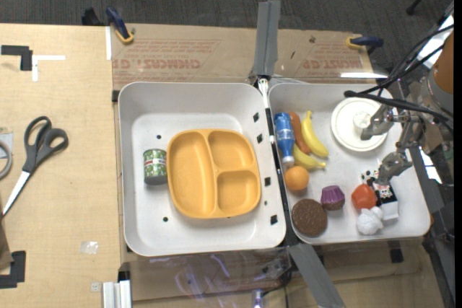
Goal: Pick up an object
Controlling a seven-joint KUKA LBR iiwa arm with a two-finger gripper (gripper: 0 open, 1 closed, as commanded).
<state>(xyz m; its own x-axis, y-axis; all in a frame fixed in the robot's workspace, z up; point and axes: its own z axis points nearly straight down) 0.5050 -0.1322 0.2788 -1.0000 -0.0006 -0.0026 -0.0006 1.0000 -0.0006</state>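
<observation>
My gripper (383,147) hangs over the right side of the right bin (415,231), reaching in from the right. Its two grey fingers stand apart, one finger (372,127) over the rim of a white round dish (350,128), the other low beside a small black-and-white item (381,188). The gripper is open with nothing between the fingers. Just below it lie a red object (364,196), a white lump (369,221) and a purple piece (332,196). Further left are a brown disc (310,217), an orange (297,177), bananas (312,142) and a blue bottle (284,137).
The left bin (137,119) holds a yellow divided plate (214,173) and a small green can (154,166). Scissors (35,148) lie on the wooden bench at the left. Dark cables (404,86) run along the arm at the right edge.
</observation>
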